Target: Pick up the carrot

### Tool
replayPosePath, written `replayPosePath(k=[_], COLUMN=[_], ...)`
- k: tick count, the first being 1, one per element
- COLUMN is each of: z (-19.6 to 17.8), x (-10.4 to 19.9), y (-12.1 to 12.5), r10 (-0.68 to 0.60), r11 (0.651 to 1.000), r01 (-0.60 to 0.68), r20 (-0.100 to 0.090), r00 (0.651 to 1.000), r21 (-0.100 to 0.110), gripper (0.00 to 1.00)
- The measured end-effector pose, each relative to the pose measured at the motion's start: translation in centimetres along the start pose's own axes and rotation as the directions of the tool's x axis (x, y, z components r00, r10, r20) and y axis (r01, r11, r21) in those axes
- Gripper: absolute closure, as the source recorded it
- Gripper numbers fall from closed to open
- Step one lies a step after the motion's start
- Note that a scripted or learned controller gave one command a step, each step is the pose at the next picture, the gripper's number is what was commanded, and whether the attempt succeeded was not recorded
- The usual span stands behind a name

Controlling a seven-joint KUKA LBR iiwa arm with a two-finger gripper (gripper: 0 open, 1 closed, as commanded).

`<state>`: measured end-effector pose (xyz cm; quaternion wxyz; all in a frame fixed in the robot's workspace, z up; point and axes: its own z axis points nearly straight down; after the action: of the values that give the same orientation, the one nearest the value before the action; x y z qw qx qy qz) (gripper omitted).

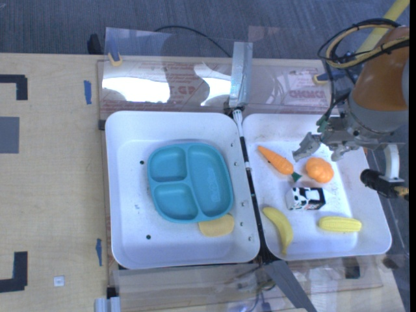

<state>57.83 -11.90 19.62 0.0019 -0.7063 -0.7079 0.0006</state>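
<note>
carrot (275,160) lies in the right bin (374,239), in its upper left part, slanting from upper left down to lower right, with a small green end at its lower tip. the gripper (323,147) hangs over the same bin, just right of the carrot and above the orange fruit (319,170); its two fingers are spread apart, one pointing down-left toward the carrot, the other to the right, and nothing sits between them. the carrot is free of the fingers. the orange fruit rests just beside the carrot's lower end. below it lies a small black-and-white toy (306,199), then a banana (279,225) curving along the bin's lower left, and a corn cob (340,224) near the lower right. the left bin (123,174) holds a blue divided plate (190,181) with three compartments, and a pale yellow piece (217,227) touches the plate's lower edge. the grey arm (380,90) with its orange band comes in from the right.
</note>
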Motion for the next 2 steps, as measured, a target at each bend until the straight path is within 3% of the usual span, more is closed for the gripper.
replayPosePath(k=[1,2], z=[10.9,9.7], x=[1.4,1.2], y=[2.8,3.0], r10=[-0.249,-0.246], r11=[0.969,0.969], r01=[0.249,0.246], r20=[0.003,0.007], r00=[0.969,0.969], r21=[-0.007,-0.014], gripper=[0.00,1.00])
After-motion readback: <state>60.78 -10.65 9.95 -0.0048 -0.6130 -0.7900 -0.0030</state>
